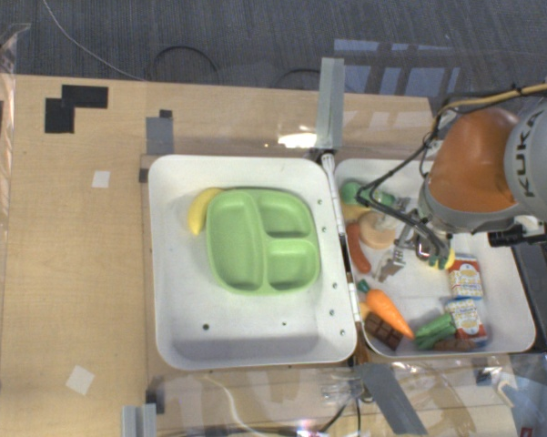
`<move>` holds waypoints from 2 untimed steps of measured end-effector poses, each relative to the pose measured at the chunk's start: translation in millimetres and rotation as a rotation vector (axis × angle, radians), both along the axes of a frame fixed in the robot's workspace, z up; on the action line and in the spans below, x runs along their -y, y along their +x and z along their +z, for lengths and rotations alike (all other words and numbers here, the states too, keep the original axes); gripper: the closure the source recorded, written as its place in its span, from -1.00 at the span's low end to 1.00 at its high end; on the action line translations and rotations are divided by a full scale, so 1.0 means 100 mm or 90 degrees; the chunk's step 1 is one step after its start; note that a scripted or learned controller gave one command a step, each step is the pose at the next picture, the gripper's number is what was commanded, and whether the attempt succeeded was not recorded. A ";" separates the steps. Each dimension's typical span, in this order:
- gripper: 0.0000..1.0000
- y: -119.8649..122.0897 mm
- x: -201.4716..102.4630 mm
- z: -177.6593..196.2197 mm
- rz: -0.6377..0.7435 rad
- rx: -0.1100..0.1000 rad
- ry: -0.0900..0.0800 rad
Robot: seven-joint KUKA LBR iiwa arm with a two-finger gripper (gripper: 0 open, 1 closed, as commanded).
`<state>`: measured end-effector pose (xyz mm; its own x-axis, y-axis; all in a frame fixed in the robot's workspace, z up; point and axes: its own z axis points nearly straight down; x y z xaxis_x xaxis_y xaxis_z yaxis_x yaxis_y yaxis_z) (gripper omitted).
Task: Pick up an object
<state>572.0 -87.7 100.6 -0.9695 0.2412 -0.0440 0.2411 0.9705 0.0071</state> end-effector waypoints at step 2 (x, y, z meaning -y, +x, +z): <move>1.00 0.48 0.44 2.16 0.040 -0.012 -0.002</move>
